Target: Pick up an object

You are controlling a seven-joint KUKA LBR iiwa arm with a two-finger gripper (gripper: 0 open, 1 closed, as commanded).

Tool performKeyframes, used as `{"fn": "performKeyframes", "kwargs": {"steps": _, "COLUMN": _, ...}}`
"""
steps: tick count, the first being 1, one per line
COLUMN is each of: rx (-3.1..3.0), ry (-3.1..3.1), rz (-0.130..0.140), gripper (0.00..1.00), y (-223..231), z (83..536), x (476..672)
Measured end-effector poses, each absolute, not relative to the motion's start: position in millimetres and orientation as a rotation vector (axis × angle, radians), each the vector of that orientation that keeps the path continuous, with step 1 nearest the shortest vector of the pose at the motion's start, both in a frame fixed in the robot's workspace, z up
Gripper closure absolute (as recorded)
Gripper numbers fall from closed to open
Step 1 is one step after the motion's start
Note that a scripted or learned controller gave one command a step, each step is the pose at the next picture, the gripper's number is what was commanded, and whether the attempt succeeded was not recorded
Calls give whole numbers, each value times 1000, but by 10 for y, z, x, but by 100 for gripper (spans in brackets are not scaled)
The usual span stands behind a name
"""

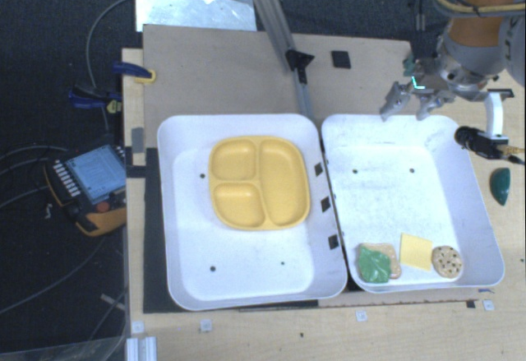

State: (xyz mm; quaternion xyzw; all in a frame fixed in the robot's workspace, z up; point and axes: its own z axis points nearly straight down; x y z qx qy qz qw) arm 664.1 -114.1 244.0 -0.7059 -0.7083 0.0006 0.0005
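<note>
Three small food pieces lie along the near edge of the right bin (411, 195): a green leafy piece on a tan slice (376, 262), a yellow cheese square (416, 252) and a round speckled cookie (446, 261). My gripper (410, 102) hangs over the far rim of the right bin, well away from the food. Its two fingers are spread apart with nothing between them.
A yellow three-compartment plate (258, 182) sits in the left bin (238, 269). A slanted metal rod (271, 6) crosses above the bench at the back. A dark teal object (500, 185) lies outside the right bin's right wall, near a black fitting (477, 141).
</note>
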Motion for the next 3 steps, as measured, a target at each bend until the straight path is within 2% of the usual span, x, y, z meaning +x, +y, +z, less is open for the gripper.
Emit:
{"fn": "performKeyframes", "kwargs": {"steps": 1, "rx": -2218, "ry": -2227, "rz": -2, "gripper": 0, "y": -1140, "z": 2459, "x": 6649}}
{"fn": "performKeyframes", "kwargs": {"steps": 2, "rx": -2216, "ry": -2227, "rz": 2, "gripper": 0, "y": -1121, "z": 2042, "x": 6673}}
{"fn": "performKeyframes", "kwargs": {"steps": 3, "rx": -2219, "ry": -2223, "rz": 3, "gripper": 0, "y": -1162, "z": 1441, "x": 6620}}
